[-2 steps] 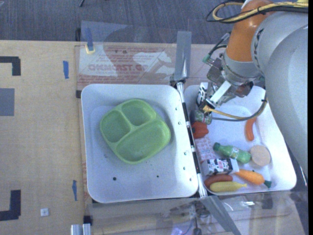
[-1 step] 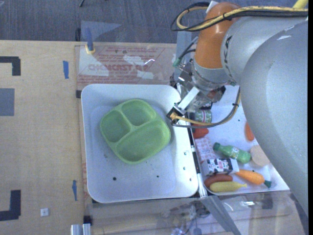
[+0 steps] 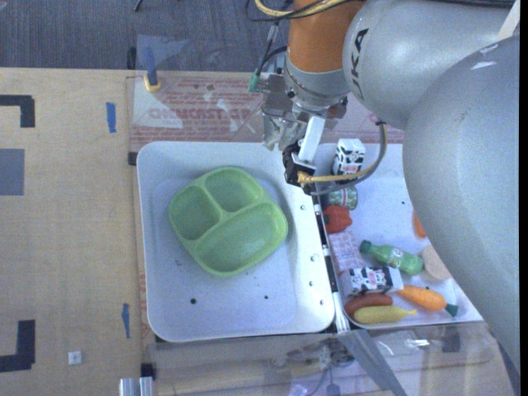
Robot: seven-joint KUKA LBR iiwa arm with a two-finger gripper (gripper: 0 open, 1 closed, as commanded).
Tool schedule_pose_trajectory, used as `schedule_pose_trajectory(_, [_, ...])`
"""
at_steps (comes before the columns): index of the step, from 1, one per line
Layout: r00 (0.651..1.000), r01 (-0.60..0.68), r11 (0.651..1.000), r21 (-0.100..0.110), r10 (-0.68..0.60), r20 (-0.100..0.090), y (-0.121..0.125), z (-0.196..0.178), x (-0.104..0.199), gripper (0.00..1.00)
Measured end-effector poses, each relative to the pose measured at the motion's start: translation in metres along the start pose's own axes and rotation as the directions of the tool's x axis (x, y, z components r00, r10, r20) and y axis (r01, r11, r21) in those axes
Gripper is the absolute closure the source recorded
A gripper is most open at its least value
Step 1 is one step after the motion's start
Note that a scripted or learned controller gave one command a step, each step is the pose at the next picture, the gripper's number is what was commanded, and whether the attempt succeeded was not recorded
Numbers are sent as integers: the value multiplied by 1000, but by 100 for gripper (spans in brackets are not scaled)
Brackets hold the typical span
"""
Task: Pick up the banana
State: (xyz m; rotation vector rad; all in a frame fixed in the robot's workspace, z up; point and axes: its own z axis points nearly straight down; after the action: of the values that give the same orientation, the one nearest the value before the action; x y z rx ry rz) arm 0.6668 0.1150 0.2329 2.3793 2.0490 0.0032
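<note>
Banana (image 3: 384, 313) lies flat, long axis left-right, stem end rightward

Looking like a robotics lab test cell. Grey-and-orange industrial arm (image 3: 429, 81) is reaching over a plywood bench (image 3: 66, 221) that's carrying black and blue tape markers (image 3: 110, 116). Two white bins (image 3: 157, 246) are sitting side by side, holding toy food (image 3: 394, 297) and a green divided plate (image 3: 228, 219). Yellow cabling (image 3: 272, 7) is looping off the arm; grey carpet (image 3: 82, 15) is showing behind.
</note>
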Motion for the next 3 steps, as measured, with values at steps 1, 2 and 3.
schedule_pose_trajectory(1, [985,175,985,5,-175,0,-22,17,46,100])
schedule_pose_trajectory(2, [968,249,968,5,-249,0,-79,23,93,100])
schedule_pose_trajectory(3, [884,467,884,-2,-467,0,-45,32,89,100])
